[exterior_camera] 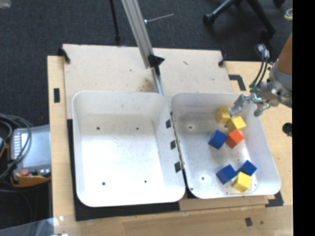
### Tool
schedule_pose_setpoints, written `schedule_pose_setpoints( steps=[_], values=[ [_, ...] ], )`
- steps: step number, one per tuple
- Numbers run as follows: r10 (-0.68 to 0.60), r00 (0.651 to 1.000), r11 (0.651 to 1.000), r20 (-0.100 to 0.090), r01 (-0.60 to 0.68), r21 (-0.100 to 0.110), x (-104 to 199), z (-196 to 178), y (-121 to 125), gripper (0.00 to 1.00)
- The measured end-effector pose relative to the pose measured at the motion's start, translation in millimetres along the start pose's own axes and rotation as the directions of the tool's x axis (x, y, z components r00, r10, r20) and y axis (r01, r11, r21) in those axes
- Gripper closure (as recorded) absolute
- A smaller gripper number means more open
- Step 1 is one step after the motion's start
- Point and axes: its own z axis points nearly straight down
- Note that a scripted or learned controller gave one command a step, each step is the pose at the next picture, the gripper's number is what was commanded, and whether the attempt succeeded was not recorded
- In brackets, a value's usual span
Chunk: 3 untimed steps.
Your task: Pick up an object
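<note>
Pincer (250,105) hangs over the right bin's (197,107) far edge, fingers apart, holding nothing; yellow cubes (223,115) just beside it

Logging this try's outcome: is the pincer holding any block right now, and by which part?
Nothing is held. The pincer hangs above the right bin's far edge, with no block between its fingers; the nearest yellow block lies in the bin.
</note>
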Motion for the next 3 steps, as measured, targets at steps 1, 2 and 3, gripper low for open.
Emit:
schedule_pose_setpoints(
  steps=[1, 2, 3],
  values=[
    [-0.002, 1.000, 1.000, 0.003, 0.002, -0.004, -0.4, -3.2, 0.8, 0.00],
    [0.002, 1.000, 1.000, 0.002, -0.002, 0.000, -1.5, 38.7, -1.8, 0.00],
    [0.003, 1.000, 1.000, 0.002, -0.003, 0.000, -6.4, 81.3, -3.6, 0.00]
  ],
)
